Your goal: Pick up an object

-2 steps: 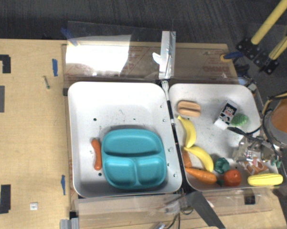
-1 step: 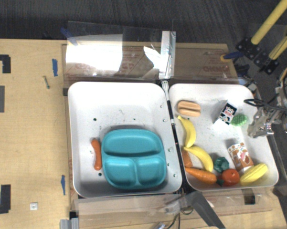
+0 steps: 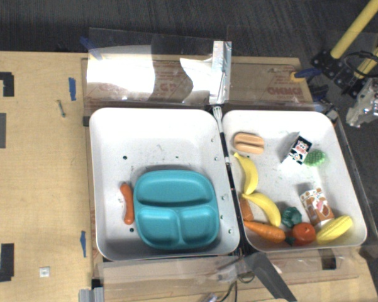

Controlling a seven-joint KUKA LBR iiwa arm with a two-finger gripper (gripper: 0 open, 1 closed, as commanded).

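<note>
The right bin [image 3: 330, 131] holds several toy foods: a hot dog [image 3: 248, 143], two bananas [image 3: 248, 175] [image 3: 266, 206], a carrot [image 3: 264, 231], a red tomato [image 3: 304, 233], a dark green piece [image 3: 291, 216], a printed can [image 3: 316, 206], a yellow lemon [image 3: 334, 228], a small black-and-white box [image 3: 300, 150] and a green leafy piece [image 3: 314, 158]. In the left bin [image 3: 113, 131] lie a teal divided tray [image 3: 175, 209] and an orange sausage [image 3: 127, 202]. My gripper [image 3: 366, 106] is a grey-white piece at the right edge, outside and above the right bin's far corner, touching nothing.
A shiny plastic sheet [image 3: 151, 74] and an upright metal divider [image 3: 220, 71] stand behind the bins. A yellow pole [image 3: 358, 21] with black cables slants in at the top right. The wooden bench [image 3: 31, 168] stretches to the left.
</note>
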